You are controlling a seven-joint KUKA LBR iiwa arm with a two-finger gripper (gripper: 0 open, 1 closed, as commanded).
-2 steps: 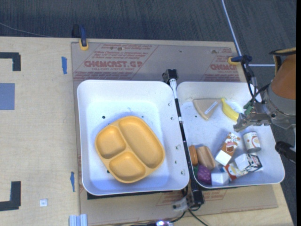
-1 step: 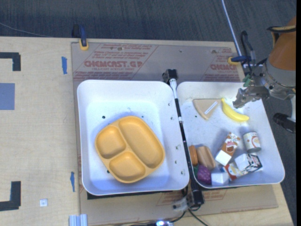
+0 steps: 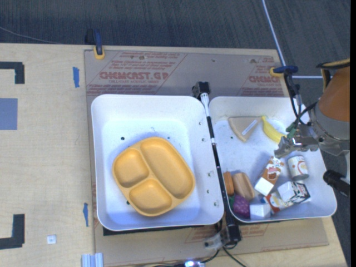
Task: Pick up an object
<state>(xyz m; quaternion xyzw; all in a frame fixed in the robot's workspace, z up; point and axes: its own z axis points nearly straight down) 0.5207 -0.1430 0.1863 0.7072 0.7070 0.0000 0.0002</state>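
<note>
Wooden bench (image 3: 44, 166) fills most of the frame, with two white bins side by side on it. Left bin (image 3: 111, 115) has a yellow divided plate (image 3: 153, 176) lying in it. Right bin (image 3: 328, 204) has the clutter: banana (image 3: 271, 130), wedge sandwich (image 3: 245, 127), small can (image 3: 297, 167), hot dog (image 3: 238, 184), purple grapes (image 3: 241, 206). Gripper (image 3: 290, 143) sits at the right edge, over the right bin just above the can, but I can't tell if the fingers are open or closed. Nothing looks lifted yet, so the pick seems barely started.
</note>
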